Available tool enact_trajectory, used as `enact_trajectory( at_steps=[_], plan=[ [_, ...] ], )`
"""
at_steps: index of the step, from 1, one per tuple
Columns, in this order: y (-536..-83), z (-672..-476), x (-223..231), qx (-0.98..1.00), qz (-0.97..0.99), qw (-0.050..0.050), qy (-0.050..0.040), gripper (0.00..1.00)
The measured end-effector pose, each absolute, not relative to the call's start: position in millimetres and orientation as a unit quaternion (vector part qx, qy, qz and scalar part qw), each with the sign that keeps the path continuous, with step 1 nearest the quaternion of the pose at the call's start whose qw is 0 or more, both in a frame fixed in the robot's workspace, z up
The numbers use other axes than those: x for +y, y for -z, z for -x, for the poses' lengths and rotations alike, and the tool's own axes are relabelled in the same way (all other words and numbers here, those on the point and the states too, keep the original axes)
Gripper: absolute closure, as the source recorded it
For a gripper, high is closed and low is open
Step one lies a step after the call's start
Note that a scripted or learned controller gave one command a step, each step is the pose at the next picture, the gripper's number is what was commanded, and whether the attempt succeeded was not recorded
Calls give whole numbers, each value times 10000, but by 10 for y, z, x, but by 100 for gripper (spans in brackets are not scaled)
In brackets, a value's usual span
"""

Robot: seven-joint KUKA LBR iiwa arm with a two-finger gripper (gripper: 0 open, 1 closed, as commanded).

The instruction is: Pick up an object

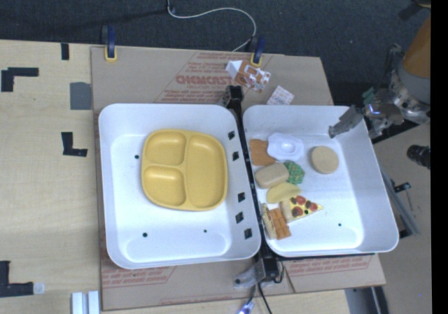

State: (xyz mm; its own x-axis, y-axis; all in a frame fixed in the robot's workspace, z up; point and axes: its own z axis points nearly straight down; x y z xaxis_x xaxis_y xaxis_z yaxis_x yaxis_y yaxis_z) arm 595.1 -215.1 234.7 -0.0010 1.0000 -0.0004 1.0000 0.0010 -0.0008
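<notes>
While pincer hovers, grip unclear, round tan biscuit lies in glossy right bin

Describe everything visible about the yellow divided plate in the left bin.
The yellow divided plate, seemingly matte plastic, is a rounded square with three compartments: two smaller ones at its left, one long one at its right. All three hold nothing. It lies flat, right way up, turned slightly, in the middle of the left shallow white bin, touching only the bin floor.
</notes>
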Motion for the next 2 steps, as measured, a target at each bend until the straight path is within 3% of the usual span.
enact_trajectory(
  at_steps=[1,2],
  plan=[
    [-901,-6000,-2230,-7075,7067,20,-16,0],
    [-845,-6432,-1931,-7088,7054,-10,1,0]
  ],
)
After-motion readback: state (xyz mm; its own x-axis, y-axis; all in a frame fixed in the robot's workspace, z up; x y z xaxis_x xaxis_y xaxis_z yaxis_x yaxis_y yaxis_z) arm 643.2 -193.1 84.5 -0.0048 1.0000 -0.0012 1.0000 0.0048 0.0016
